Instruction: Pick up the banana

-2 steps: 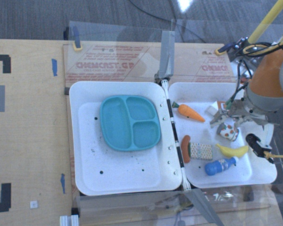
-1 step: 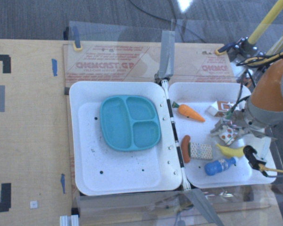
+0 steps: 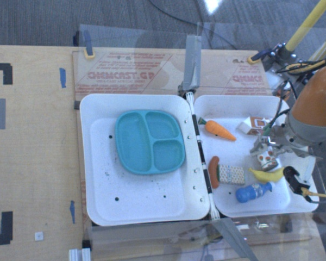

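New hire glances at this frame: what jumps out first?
The teal three-compartment plastic plate lying alone in the left white bin. Then the clutter in the right white bin: an orange carrot near its top, a yellow banana and a blue bottle lower down, with the grey arm's gripper just above the banana.

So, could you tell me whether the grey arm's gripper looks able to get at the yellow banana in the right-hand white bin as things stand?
Probably yes: the gripper hangs just above the yellow banana, whose top is uncovered, though a small patterned cup crowds it.
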{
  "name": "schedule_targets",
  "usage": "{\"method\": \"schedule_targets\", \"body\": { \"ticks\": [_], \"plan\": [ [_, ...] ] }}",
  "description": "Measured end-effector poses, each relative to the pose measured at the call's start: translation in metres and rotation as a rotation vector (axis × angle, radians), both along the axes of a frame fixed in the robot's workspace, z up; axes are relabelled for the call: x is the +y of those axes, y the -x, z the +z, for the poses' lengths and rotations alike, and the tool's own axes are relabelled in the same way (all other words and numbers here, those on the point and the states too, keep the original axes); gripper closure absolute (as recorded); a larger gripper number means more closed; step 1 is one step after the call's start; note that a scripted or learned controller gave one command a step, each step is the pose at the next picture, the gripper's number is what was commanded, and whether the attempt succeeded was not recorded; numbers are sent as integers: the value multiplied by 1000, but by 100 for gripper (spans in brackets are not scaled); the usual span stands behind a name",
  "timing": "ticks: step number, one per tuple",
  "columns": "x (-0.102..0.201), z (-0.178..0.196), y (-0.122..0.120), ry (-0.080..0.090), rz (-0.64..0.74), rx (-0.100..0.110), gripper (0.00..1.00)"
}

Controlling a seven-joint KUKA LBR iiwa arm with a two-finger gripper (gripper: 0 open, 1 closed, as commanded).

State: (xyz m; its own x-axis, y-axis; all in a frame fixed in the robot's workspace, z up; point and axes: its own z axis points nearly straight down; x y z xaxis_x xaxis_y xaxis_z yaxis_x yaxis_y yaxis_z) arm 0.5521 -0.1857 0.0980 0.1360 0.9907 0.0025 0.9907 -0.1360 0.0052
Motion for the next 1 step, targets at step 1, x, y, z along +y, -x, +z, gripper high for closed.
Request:
{"method": "schedule_targets", "body": {
  "ticks": [1],
  "plan": [
    [66, 99, -28, 1, 72, 9, 100]
  ]
}}
